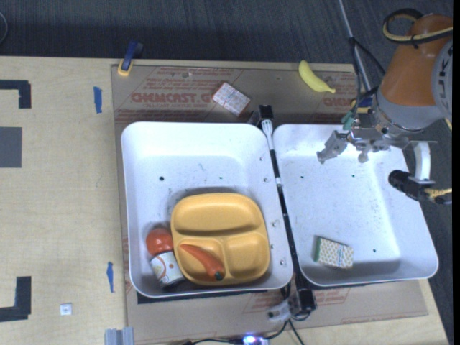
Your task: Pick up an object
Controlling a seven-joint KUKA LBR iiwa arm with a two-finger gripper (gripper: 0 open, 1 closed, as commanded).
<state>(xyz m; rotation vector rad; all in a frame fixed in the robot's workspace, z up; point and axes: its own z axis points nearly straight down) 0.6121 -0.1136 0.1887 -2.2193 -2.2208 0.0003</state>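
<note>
In the right bin point(374, 214), a small green-patterned packet point(333, 252) lies flat near the front left corner. My gripper point(343, 150) hangs over the far part of this bin, well behind the packet, with its fingers spread and nothing between them. The left bin point(144, 185) holds a yellow divided tray point(219, 236) with an orange carrot-like piece point(201, 259) in its front compartment. A red and white toy point(162, 254) lies against the tray's left side.
Behind the bins, a yellow banana point(315, 77) and a checked packet point(231, 99) lie on the cardboard. A blue clip point(129, 57) sits at the cardboard's far left corner. A black fitting point(411, 184) pokes in at the right bin's right rim.
</note>
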